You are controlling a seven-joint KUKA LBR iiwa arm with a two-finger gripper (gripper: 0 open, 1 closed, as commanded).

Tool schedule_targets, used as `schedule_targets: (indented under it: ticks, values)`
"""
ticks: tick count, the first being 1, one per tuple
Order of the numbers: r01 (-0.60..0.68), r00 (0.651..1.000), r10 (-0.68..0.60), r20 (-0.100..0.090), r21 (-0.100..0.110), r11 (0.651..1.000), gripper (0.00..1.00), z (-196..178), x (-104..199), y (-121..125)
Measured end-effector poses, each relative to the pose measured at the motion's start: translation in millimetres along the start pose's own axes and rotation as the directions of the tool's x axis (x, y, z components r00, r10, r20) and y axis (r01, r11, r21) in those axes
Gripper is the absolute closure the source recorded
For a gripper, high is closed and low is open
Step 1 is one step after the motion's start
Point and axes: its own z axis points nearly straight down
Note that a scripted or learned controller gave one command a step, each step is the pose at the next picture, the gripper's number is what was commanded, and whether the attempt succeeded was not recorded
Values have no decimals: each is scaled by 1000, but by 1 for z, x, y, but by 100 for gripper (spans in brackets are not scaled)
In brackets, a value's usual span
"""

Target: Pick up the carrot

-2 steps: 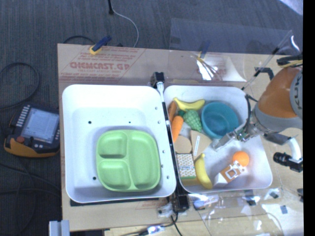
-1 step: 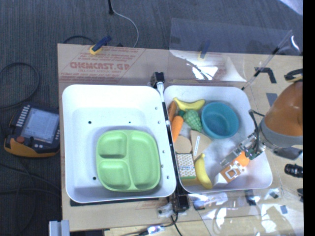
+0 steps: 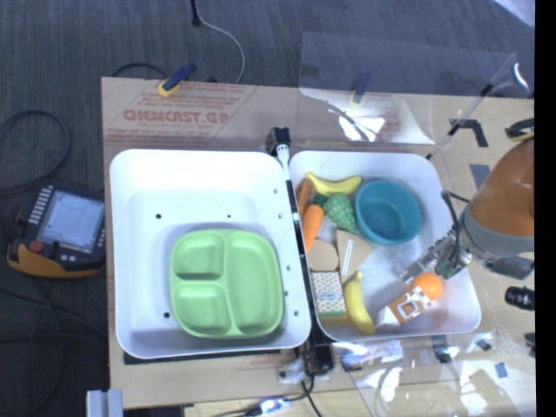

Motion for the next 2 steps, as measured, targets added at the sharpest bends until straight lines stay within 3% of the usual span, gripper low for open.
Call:
schedule_targets:
  ticks: [1, 2]
  values:
    - [-170, 985, 170, 9, 9, 985, 100, 8, 29, 23]
    - [-166, 986, 166, 0, 9, 986, 0, 10, 33, 25]
